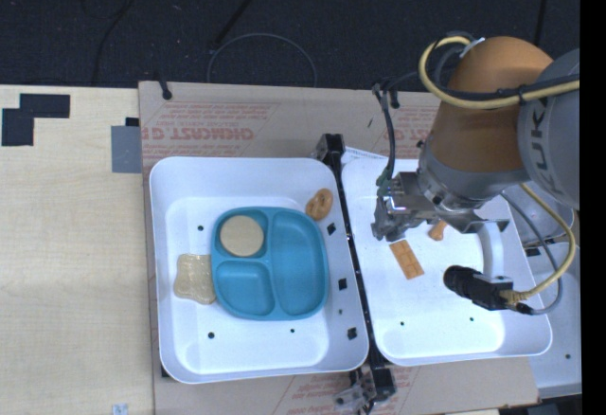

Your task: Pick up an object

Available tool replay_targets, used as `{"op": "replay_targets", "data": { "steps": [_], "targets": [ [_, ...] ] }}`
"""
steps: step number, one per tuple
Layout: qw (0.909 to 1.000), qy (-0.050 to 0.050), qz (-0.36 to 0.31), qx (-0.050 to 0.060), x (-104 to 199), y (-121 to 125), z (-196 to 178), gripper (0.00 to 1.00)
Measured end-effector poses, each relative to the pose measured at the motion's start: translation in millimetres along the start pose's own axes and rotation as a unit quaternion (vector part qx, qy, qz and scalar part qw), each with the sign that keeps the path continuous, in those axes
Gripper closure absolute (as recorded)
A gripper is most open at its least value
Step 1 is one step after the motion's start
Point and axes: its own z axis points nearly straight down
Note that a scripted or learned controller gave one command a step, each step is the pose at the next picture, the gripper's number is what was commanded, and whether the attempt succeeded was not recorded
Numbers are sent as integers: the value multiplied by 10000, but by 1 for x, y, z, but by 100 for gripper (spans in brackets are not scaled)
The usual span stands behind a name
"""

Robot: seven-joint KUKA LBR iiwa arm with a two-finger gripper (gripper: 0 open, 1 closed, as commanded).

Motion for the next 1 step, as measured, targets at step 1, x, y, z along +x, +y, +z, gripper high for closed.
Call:
{"op": "replay_targets", "data": {
  "steps": [1],
  "targets": [
    [10000,-2,-3,1,58,-15,16,100]
  ]
}}
